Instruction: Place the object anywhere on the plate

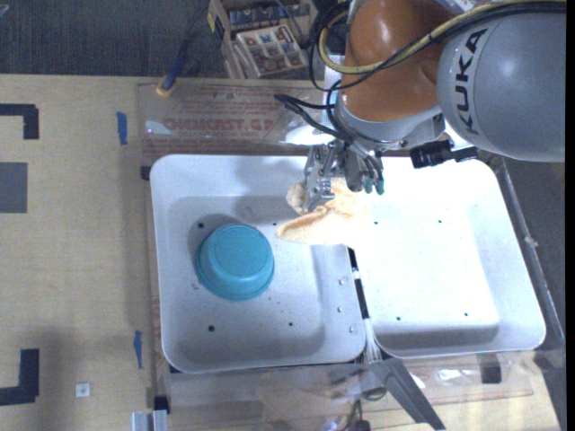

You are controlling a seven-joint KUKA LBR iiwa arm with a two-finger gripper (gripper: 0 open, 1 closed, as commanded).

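A blue round plate [235,260] lies in the left bin [180,187], left of its middle. A soft tan object [314,221] hangs at the left bin's right rim, over the divider between the two bins. My gripper [344,187] is directly above it, pointing down, with the object's upper end caught between the fingers. The object droops down and to the left from the fingers and looks slightly blurred. It is about a hand's width to the right of the plate and apart from it.
The right bin [449,268] lies under the arm's wrist. A clear sheet with red lettering [225,119] lies behind the bins. A box of printed items [260,30] and a blue-and-yellow tool [180,70] lie beyond the bench.
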